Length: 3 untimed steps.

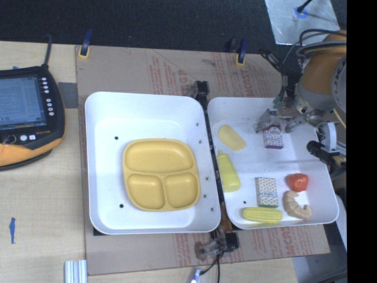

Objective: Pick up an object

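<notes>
we see a sheet of brown cardboard (147, 69) covering the middle of the frame, and on it two white bins side by side. the left bin (100, 158) sits at the centre and holds a yellow divided tray (160, 174), which lies flat in the bin's lower middle with one long compartment above two smaller ones. the right bin (247, 108) takes up the right-centre of the frame. at the far left edge a tablet-like control pad (26, 114) with an orange and black casing lies on the wooden bench (35, 217). the grey and orange arm (321, 69) enters at the upper right, and its gripper (275, 121) hangs over the upper part of the right bin, directly above a small red and white box (273, 139); we cannot tell how the jaws stand, nor whether they touch the box. down the right bin's left side lie a pale yellow lump (231, 138) and, just below it, a yellow bottle (228, 171) against the wall. along the bin's lower edge we see a corn cob (261, 215), above it a small patterned packet (266, 191), and to the right a tan curved piece (296, 206) just under a red piece (298, 182). two blue clamps (86, 43) grip the cardboard's top edge.
</notes>
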{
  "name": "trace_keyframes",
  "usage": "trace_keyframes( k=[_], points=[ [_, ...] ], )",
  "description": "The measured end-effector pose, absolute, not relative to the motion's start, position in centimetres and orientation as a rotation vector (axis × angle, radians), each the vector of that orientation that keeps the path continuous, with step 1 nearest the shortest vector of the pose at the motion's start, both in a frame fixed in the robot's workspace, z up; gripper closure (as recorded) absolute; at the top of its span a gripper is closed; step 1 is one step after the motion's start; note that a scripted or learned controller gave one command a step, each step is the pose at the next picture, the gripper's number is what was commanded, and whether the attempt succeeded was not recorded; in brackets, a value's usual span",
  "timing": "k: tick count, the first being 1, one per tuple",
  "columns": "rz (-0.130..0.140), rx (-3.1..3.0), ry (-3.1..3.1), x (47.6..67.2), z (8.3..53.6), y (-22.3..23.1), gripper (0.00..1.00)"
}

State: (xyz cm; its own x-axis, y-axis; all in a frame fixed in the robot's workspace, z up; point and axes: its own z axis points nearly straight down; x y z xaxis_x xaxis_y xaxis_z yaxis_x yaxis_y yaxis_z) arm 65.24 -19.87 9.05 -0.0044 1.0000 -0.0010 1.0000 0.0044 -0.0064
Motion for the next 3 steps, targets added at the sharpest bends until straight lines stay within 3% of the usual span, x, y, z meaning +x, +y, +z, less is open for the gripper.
trace_keyframes(
  k=[1,2,3],
  points=[
    [0.001,-2.217,-2.227,64.5,20.9,-17.8,0.00],
    [0.009,-2.214,-2.223,64.6,12.0,-21.0,0.00],
    [0.006,-2.212,-2.227,62.6,16.4,-16.8,0.00]
  ],
)
